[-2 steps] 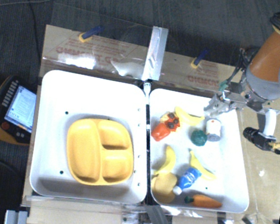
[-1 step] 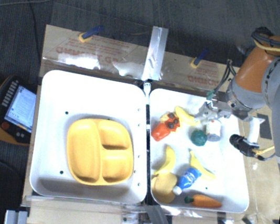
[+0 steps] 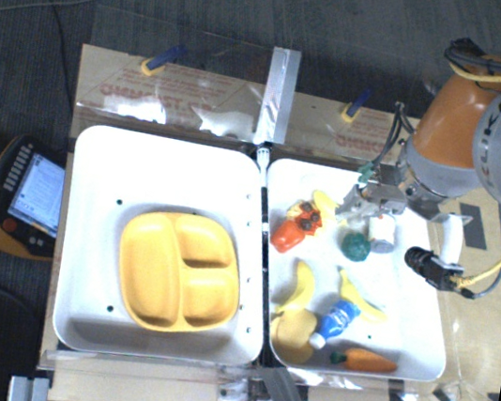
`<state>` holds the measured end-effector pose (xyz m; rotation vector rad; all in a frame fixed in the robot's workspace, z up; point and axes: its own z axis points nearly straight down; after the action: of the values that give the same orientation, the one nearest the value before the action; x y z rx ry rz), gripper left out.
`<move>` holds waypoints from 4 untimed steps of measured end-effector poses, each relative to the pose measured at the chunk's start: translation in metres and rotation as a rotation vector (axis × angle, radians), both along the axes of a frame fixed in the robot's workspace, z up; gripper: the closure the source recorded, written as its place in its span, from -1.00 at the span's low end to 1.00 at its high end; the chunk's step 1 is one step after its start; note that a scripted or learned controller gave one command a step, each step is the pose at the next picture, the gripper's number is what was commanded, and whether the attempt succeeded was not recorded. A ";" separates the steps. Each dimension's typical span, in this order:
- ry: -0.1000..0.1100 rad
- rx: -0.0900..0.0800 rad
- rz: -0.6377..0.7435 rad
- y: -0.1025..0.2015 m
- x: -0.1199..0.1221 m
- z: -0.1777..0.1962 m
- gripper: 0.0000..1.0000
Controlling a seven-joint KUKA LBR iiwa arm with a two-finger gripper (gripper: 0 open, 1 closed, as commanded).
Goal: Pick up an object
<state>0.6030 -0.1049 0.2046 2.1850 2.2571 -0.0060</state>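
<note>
Camera view: I see gripper (image 3: 369,212) low in the right bin (image 3: 422,314), likely reaching.
Fingers: grip state, I cannot tell.
Green ball (image 3: 355,247): just below fingers, probable target.

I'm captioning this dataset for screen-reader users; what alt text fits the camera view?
Seen from above, a grey-and-orange robot arm reaches from the right, its gripper over the right white bin of toy food: an orange pepper, bananas, a carrot, a blue bottle. The left bin holds a yellow divided tray.
</note>
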 end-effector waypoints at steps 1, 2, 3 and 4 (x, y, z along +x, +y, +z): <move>0.001 0.002 0.084 0.016 -0.042 -0.022 1.00; 0.001 0.003 0.084 0.016 -0.042 -0.022 -1.00; -0.028 -0.003 0.105 -0.007 0.003 -0.078 -1.00; 0.033 0.013 0.200 -0.040 0.060 -0.111 -1.00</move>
<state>0.6628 -0.1444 0.0934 1.9691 2.4893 -0.0279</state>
